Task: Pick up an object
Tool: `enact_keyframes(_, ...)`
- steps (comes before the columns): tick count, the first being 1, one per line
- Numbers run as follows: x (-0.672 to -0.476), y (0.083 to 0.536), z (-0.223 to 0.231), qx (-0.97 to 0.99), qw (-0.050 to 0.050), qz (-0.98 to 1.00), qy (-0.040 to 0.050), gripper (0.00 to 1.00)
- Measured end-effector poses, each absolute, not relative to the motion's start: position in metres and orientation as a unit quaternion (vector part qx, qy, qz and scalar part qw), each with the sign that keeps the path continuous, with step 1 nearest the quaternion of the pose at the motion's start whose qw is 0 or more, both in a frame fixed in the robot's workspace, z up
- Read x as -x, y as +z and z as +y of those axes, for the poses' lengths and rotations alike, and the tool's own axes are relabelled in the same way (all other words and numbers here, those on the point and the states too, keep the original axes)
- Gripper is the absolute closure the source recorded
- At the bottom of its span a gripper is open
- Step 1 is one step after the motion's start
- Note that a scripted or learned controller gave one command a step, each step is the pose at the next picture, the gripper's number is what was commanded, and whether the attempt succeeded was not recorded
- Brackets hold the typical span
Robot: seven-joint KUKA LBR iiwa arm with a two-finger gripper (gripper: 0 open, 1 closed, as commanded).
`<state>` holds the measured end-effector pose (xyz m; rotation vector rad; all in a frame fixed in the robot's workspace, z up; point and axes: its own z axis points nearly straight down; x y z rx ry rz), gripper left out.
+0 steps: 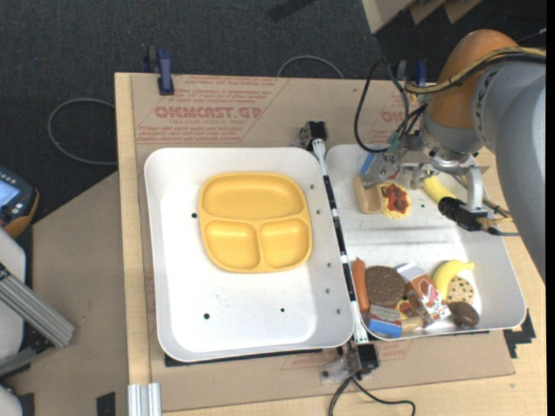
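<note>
On a cardboard-topped bench (217,111) over dark carpet (69,24), 2 white bins (173,319), end effector (395,176) low in right bin, grip state unclear.

A yellow three-compartment plastic tray (256,220) lies in the left white bin (173,302). Blue clamp (163,69) grips the cardboard-covered bench (217,111) at its far edge.

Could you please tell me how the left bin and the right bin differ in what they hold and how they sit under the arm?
The left bin holds a single yellow divided tray, while the right bin holds many small items, most heaped at its near edge. The arm's gripper is over the right bin's far end, beside a small red-topped item; nothing hangs above the left bin. Both are shallow, white and rounded at the corners.
</note>
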<state>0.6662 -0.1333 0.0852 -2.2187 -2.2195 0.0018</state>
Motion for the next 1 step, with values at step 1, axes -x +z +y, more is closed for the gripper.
enact_keyframes(1, -0.6666, 0.0851, -0.1905, 0.708, 0.004, -0.706, -0.0023, 0.00)
